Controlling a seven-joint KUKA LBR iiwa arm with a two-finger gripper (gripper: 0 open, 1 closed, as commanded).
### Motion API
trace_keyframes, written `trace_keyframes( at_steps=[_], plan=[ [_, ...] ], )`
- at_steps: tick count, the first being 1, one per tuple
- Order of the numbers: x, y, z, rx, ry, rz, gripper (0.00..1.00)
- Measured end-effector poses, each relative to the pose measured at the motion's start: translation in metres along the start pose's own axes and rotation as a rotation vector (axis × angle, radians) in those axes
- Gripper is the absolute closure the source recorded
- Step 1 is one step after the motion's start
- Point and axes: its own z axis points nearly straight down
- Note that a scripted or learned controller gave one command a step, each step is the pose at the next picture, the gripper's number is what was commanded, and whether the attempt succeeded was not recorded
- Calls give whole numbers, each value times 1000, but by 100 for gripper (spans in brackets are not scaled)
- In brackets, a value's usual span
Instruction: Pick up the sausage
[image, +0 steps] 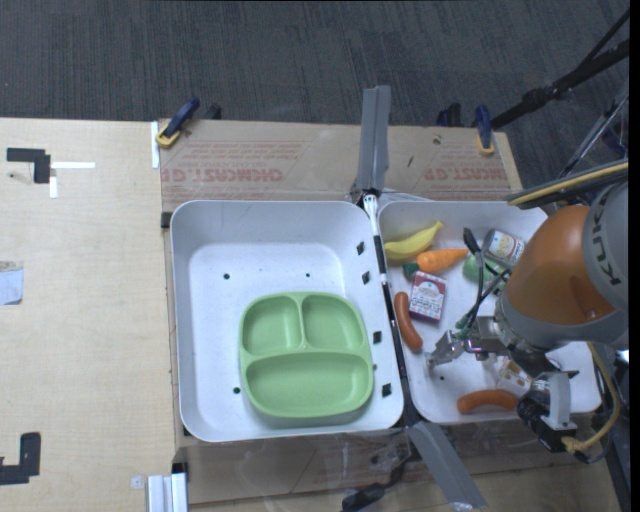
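On a pale wooden bench (80, 330) over dark carpet: two white bins. Left bin (200, 300): green divided plate (305, 355). Right bin (430, 395): sausage (407, 320) along left wall, red carton (427, 297) beside it, banana (413, 241), carrot (441, 260), second sausage (489, 402) near front. Gripper (442, 355) hovers just right of the first sausage, fingers narrowly parted, holding nothing.

the grey arm (600, 250) reaches in from the right, its orange band (560, 270) sitting above the wrist. the wrist bends down and leftward, ending in the end effector (442, 355), whose two metal fingers (437, 352) are spread apart, holding nothing.
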Motion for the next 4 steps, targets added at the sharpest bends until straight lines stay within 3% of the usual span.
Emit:
trace_keyframes(
  at_steps=[1, 2, 3, 4],
  plan=[
    [-60, 5, -31, -12, 2, -70, 0],
    [-73, 2, -84, -2, 0, -104, 0],
    [-13, 8, -24, -30, -11, -52, 0],
    [-71, 1, -67, -1, 0, -152, 0]
  ],
)
